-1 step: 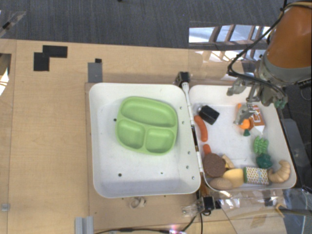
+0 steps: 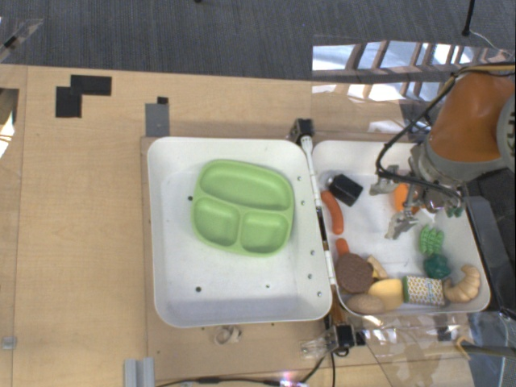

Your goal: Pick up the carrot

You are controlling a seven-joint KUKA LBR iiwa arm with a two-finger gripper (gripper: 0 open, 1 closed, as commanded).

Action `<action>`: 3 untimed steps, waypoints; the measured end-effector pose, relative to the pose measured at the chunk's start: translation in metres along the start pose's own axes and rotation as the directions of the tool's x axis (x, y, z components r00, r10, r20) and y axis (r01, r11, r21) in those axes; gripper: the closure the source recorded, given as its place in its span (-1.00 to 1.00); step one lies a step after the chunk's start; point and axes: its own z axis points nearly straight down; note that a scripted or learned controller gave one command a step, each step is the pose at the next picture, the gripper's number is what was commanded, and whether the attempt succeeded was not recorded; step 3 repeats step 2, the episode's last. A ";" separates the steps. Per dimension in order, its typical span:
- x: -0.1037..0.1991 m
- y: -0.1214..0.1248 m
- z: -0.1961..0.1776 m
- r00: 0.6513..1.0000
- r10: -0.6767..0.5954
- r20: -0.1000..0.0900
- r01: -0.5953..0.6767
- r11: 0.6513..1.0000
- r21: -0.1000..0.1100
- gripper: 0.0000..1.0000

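From the overhead camera view I have the arm (image 2: 476, 123) coming in from the right, its orange band above the wrist, with the end effector (image 2: 407, 208) hanging over the upper part of the right bin (image 2: 477, 240). The carrot (image 2: 401, 195) sits right at the end effector, a small orange piece showing between the metal fingers (image 2: 397, 226), so I read it as clamped on the carrot; I cannot tell whether the carrot is clear of the bin floor.

To the left of the end effector lies a black block (image 2: 346, 189), and just beyond it a red sausage (image 2: 332, 209) runs along the bin's left wall, with a small orange-red piece (image 2: 341, 247) below that. Just below and to the right of the end effector I see a light green knobbly toy (image 2: 430, 239) and a darker green one (image 2: 436, 266) beneath it. Further down, along the near wall, are a brown round patty (image 2: 353, 272), a yellow piece (image 2: 387, 289), a patterned cylinder (image 2: 424, 289) and a croissant (image 2: 465, 284).

Well to the left of the end effector, the left bin (image 2: 169, 240) holds a green divided plate (image 2: 242, 207). Both bins rest on the wooden tabletop (image 2: 72, 240).
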 end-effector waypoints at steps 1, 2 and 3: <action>0.020 0.024 0.020 0.998 0.064 0.019 -0.064 0.998 0.004 -1.00; 0.016 0.025 0.006 0.998 0.058 0.029 -0.058 0.998 0.006 1.00; 0.016 0.025 0.006 0.998 0.058 0.029 -0.058 0.998 0.006 1.00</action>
